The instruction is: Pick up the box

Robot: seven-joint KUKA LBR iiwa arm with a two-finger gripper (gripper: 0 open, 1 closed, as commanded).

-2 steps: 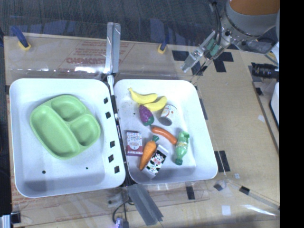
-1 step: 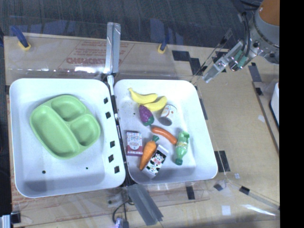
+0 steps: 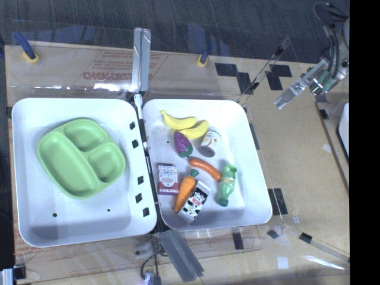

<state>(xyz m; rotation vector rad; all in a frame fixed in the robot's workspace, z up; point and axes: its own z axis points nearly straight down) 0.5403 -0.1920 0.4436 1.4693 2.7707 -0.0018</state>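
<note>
Bench [image 3: 297, 177]: a tan board surface with black square markers and strips of tape, clear panels standing along its far edge, two blue-and-yellow clamps at the back. Beyond it lay dark ribbed flooring.

Bins, two, shallow and white, set side by side and touching along a central seam. The left bin [image 3: 35, 218] carried one green divided plate [image 3: 82, 157] with three compartments. The right bin [image 3: 252, 183] carried the loose items:

- Bananas, two, yellow [image 3: 185, 125], lying together at the far side.
- Eggplant, one, purple [image 3: 182, 143], just below the bananas.
- One small round pale item [image 3: 211, 139] beside the bananas; its kind could not be told.
- Sausage-shaped item, one, orange-red [image 3: 205, 168], near the middle.
- Carrot, one, orange with green top [image 3: 186, 191], lying at a slant.
- Bottle, one, green [image 3: 226, 186], toward the right side.
- Carton, one, cow-patterned black and white [image 3: 195, 204], at the near edge, touching the carrot's lower end.
- Box, one, small and red-and-white [image 3: 167, 179], lying flat against the bin's left wall, just left of the carrot.

Tool [image 3: 286, 98]: at the upper right, over the bench and well apart from both bins and from the box. Whether it was open or closed could not be told; nothing was seen in it.
</note>
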